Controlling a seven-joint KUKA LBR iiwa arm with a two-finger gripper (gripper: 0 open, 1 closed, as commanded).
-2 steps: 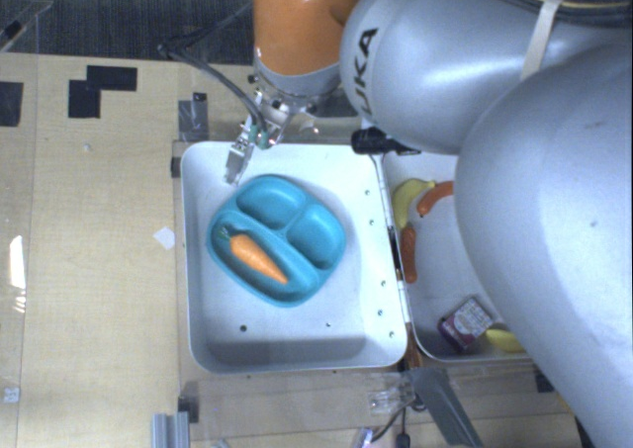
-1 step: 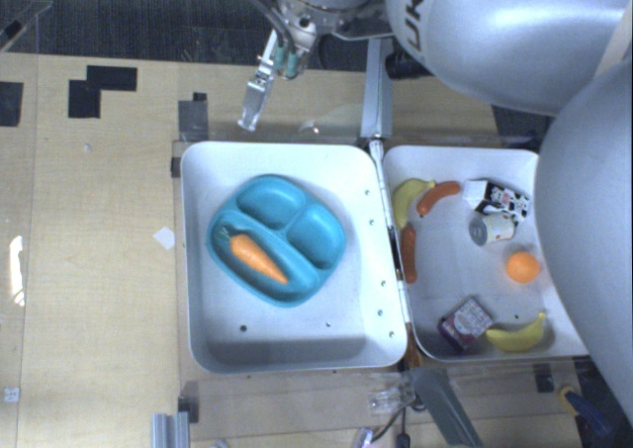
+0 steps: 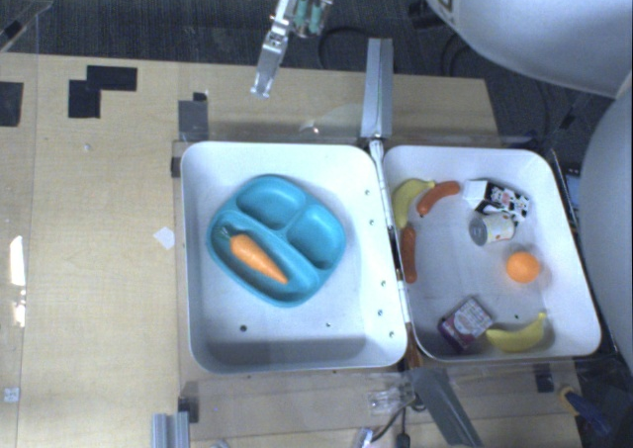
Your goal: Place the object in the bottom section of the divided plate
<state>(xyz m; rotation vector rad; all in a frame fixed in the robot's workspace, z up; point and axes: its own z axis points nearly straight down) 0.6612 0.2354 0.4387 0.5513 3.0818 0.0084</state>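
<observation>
the carrot [image 3: 258,257] lies in the long lower section of the blue plate [image 3: 318,228], stretched along that section's length, which is just where the task wants it. the plate sits tilted in the left bin [image 3: 203,337], roughly at its middle, with its two smaller sections bare. from how things lie, the placing looks done.

the gripper [image 3: 263,80] hangs high over the bench beyond the left bin's far edge, well apart from the plate, and nothing shows between its fingers. whether the claw is open or closed cannot be told from this angle. its place up there suits an arm that is clear of the bin, though that is a reading, not a thing seen.

the right bin [image 3: 574,238] holds the rest: a banana [image 3: 518,334] near the front, an orange [image 3: 523,267], a red sausage [image 3: 437,198] across a yellow fruit [image 3: 407,201], a small can [image 3: 491,228], a dark packet [image 3: 463,323] and a printed box [image 3: 504,200]. a thin red stick [image 3: 407,253] lies along that bin's left wall. the rail [image 3: 376,90] between the bins stands near the gripper's way back.
</observation>
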